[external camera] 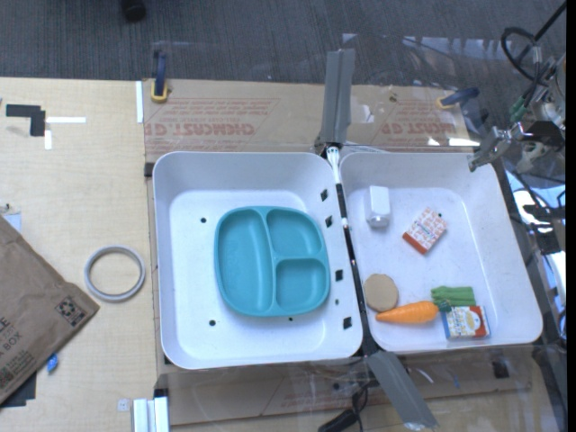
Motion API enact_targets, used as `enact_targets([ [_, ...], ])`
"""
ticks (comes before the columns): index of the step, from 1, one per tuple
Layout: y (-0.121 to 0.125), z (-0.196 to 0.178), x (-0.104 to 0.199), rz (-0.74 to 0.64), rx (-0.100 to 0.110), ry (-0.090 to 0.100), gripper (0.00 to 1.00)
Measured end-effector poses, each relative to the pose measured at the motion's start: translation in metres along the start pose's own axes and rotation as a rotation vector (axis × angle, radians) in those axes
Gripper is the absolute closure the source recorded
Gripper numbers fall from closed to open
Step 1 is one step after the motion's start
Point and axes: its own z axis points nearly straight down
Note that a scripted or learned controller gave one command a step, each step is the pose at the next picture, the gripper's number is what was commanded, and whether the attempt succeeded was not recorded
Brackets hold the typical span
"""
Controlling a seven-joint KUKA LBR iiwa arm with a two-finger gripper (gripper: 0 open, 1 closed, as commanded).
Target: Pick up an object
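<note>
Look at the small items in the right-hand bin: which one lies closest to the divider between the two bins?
The round tan disc. It lies nearest the divider; the white block sits slightly farther right, the other items farther still.

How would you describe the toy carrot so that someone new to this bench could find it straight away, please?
Look in the right-hand white bin, along its near edge. There the toy carrot lies on its side, between a round tan disc and a small colourful carton. It is the only long orange piece, with a green leafy top at its right end.

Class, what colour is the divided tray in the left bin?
Teal blue-green, plain, as the camera view shows the divided tray.
</note>
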Motion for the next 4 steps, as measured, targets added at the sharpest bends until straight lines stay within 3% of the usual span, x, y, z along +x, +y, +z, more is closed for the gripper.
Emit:
enact_targets([
  [1,0.027,-0.049,-0.012,-0.053,-0.003,-0.002,0.00],
  [3,0.036,-0.103,-0.011,-0.407,-0.004,-0.003,0.00],
  [4,0.020,0.016,0.005,-0.478,-0.002,-0.001,0.00],
])
